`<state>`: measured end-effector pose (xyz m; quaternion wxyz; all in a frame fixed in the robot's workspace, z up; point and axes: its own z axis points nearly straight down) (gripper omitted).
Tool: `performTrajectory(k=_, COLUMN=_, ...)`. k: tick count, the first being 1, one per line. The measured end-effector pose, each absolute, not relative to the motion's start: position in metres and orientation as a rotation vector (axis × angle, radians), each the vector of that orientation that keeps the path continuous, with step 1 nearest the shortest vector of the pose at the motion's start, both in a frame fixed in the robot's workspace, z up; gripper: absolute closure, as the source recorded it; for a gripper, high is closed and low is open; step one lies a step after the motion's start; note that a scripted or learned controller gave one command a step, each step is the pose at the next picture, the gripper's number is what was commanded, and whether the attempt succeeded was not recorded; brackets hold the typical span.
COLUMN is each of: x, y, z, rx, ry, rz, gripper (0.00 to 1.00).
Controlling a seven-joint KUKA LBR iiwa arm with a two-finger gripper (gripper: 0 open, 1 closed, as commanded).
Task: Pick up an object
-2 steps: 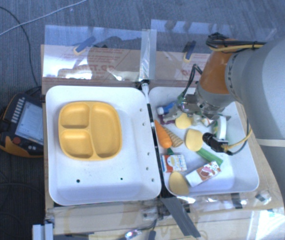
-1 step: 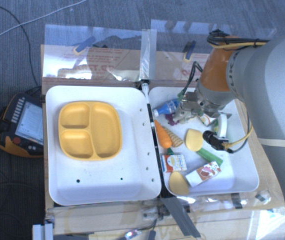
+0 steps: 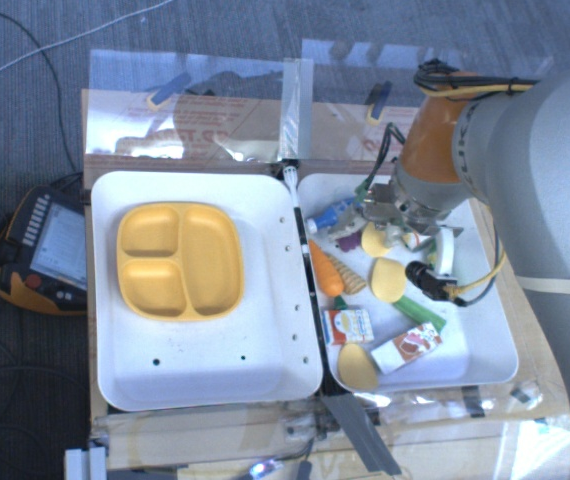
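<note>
Red-and-white labelled carton (image 3: pixel 408 347), its writing unreadable.

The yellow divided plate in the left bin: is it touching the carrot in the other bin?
Apart. The camera view shows the yellow divided plate in the left bin, with bare white floor and both bin rims between it and the carrot.

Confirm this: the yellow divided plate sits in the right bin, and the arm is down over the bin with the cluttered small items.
Not quite. The camera view shows the yellow divided plate in the left bin, not the right. The rest holds: the arm is down over the right bin with the cluttered small items.
</note>
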<state>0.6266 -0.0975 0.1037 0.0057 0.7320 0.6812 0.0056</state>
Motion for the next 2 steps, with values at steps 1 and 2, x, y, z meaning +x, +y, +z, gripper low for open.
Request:
performTrajectory(k=1, x=0.6616, y=-0.1024, z=0.0923, rx=2.376, ry=2.102, rz=-0.05, gripper=0.0)
performTrajectory(k=2, x=0.6614, y=-0.101, z=0.1009, rx=2.374, ry=2.104, rz=-0.055, gripper=1.0)
